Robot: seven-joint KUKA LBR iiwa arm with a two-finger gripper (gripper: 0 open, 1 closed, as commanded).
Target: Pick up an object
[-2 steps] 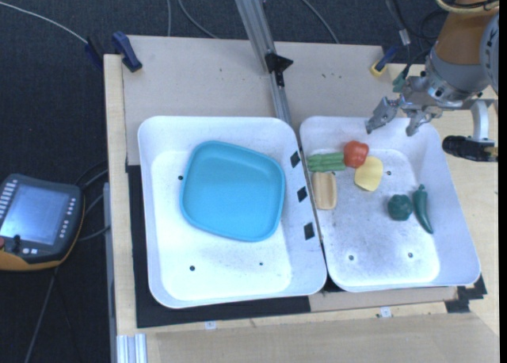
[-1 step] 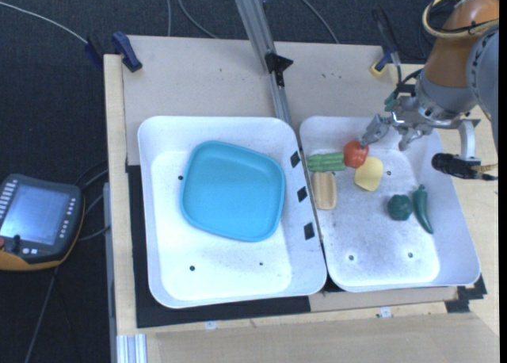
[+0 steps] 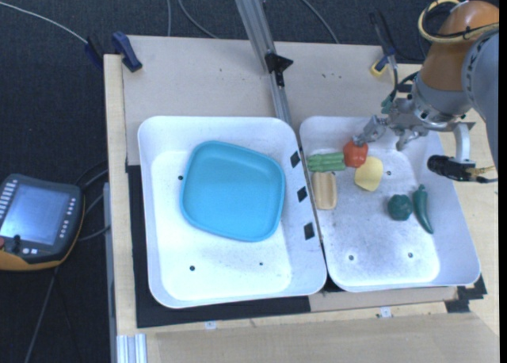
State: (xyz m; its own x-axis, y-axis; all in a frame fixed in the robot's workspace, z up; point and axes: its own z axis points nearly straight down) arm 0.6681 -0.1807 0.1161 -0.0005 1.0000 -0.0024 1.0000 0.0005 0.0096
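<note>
Inspector: Jaws on the gripper (image 3: 386, 128) look spread and hold nothing, above the right bin (image 3: 444, 270).
Clerk: Progress?
Inspector: Nothing lifted yet, I judge. Blue plate (image 3: 234, 189) fills the left bin (image 3: 158, 147). Tomato (image 3: 356, 153) lies just beside the fingers.
Clerk: Labels?
Inspector: None legible.
</note>
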